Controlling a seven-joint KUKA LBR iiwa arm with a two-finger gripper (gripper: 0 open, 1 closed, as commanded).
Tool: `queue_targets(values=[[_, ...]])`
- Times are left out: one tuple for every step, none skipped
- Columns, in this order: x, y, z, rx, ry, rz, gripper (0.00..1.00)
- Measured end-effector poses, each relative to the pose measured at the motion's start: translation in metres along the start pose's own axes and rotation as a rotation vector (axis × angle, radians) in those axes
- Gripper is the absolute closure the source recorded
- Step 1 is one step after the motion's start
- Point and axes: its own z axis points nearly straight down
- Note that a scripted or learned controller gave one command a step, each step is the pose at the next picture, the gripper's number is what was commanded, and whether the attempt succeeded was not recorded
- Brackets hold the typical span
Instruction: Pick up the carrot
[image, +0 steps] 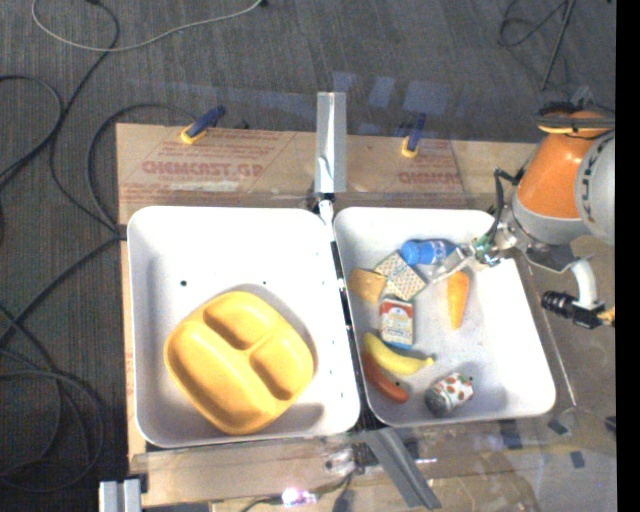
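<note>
Carrot (457, 299): orange, lying in the right bin (530, 330), in its upper right part; long axis close to upright in the camera view, narrow end toward the bin's front; resting on the bin floor, not lifted
Tool (470, 258): at the end of the arm, low over the right bin's upper right area, just above the carrot's upper end; contact with the carrot cannot be told; whether it stands apart or together cannot be told at this size
Arm (572, 190): grey with an orange band, entering from the right edge, over the right bin's far right corner
Right bin, other contents: blue bottle (426, 251) near the back wall, just left of the tool; checked packet (398, 273) below the bottle; tan wedge (367, 286) to its left; small red and white carton (397, 323) in the middle; banana (394, 356) beneath the carton; red-orange item (385, 383) touching the banana's lower side; grey speckled object (450, 393) at the front, right of the banana
Left bin (150, 250): white, holding a yellow divided tray (240, 360) with three compartments, set toward the front
Worktop (230, 165): brown board with red lettering under both bins; two yellow and blue clamps (201, 125) on its far edge; metal bar (327, 150) between the bins at the back
</note>
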Motion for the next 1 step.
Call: queue_targets(values=[[0.0, 0.0003, 0.0, -0.001, 0.0, 0.0, 0.0]])
